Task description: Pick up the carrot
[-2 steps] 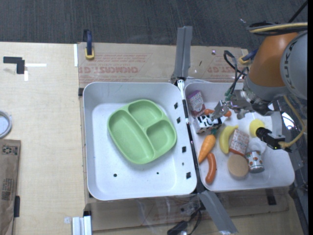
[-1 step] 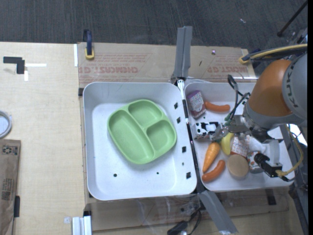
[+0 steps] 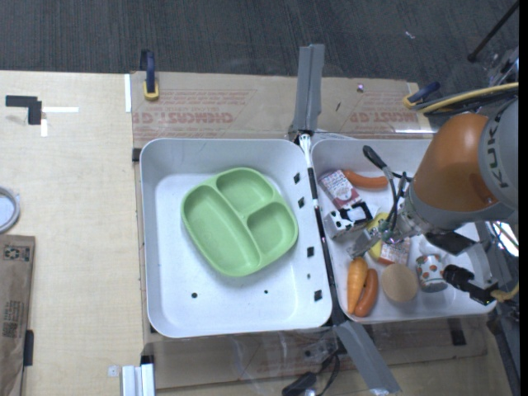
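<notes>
- Bench (image 3: 74,180) at far left, pale wood, carrying odds and ends that play no part in the job: a tape roll (image 3: 4,210) cut off by the frame edge, a brown cardboard piece (image 3: 15,291) below it.
- Left bin (image 3: 161,304), white and shallow, holding a green divided plate (image 3: 239,221) set flat near its middle, well apart from the carrot and so out of the way of the reach.
- Divider (image 3: 309,97) between the two bins, grey, keeping the clutter on the right from spilling leftward.
- Right bin (image 3: 330,151), crowded. Near its top a red-and-white packet (image 3: 338,186) with a long orange-red piece (image 3: 367,180) just beside it; below those a black-and-white item (image 3: 351,217).
- Carrot (image 3: 356,277) lying flat at the bin's lower left corner, close to the wall, pale orange, long axis running roughly up and down the frame. Touching it on the right, a redder sausage-like piece (image 3: 372,291), probably the main hazard: easily grabbed along with or instead of the carrot.
- Gripper (image 3: 382,236) low over the bin's middle, just above the carrot's upper end and among small yellow and white objects; open or closed, impossible to tell under the wrist. Nothing seen held. Likely lining up, not yet gripping.
- Further right, a round tan object (image 3: 399,285) and a small spotted can (image 3: 429,271), near the arm's orange band (image 3: 454,167).
</notes>
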### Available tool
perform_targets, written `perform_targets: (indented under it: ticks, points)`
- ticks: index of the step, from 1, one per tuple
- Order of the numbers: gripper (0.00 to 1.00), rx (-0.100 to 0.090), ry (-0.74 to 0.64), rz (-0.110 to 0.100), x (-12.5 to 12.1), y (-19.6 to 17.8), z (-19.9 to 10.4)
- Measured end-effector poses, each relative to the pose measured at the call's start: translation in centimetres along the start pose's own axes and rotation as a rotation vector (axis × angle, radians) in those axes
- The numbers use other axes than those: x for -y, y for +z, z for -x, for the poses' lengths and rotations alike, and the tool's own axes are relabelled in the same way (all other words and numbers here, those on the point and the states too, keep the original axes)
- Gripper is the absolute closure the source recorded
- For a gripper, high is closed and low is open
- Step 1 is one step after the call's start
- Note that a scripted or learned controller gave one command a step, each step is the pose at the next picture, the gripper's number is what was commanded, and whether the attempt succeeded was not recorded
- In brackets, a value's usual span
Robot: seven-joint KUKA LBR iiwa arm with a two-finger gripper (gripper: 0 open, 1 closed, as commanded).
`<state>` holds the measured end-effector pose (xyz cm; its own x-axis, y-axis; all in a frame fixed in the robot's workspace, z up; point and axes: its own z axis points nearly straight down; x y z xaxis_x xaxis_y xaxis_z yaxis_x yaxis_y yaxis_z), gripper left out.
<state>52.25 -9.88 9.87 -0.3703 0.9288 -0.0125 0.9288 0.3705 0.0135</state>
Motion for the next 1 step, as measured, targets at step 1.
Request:
perform_targets:
  ticks: [1]
  points:
    - [0.0, -0.016, -0.517, -0.009, 3.18, -4.04, -0.42]
